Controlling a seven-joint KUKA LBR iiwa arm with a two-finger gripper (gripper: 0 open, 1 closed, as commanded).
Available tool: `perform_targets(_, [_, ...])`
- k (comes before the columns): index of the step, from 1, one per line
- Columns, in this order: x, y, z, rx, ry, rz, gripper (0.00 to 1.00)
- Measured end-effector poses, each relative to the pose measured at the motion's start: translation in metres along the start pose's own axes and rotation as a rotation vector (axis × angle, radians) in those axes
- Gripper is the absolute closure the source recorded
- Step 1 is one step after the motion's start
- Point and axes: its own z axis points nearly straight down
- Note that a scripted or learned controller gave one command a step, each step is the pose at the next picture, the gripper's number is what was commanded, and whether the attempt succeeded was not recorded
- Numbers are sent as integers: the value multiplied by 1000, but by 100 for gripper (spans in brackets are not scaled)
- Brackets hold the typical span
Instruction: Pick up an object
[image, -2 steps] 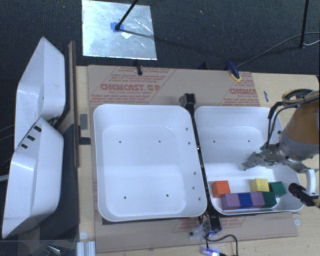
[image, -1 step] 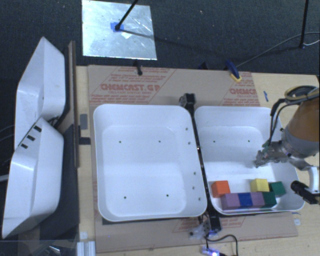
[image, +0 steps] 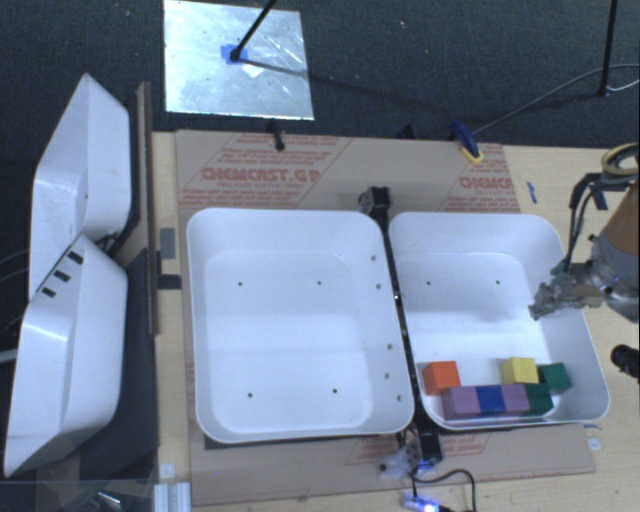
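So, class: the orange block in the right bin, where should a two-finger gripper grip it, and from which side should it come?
From straight above. The orange block sits at the left end of the cluster, its left and far faces open. A purple block crowds its near side and the bin wall is close. I would close the fingers on its left and right faces, which look clearest. The gripper is at the bin's right edge.

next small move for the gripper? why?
Probably shift toward the near edge of the right bin. The gripper sits over that bin's right rim, apart from the blocks, which cluster along the near wall. The yellow block is the closest one with an exposed top, so lining up above it looks like the sensible first step.
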Motion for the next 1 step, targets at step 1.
perform_targets(1, [-2,6,-62,-1,0,-1,100])
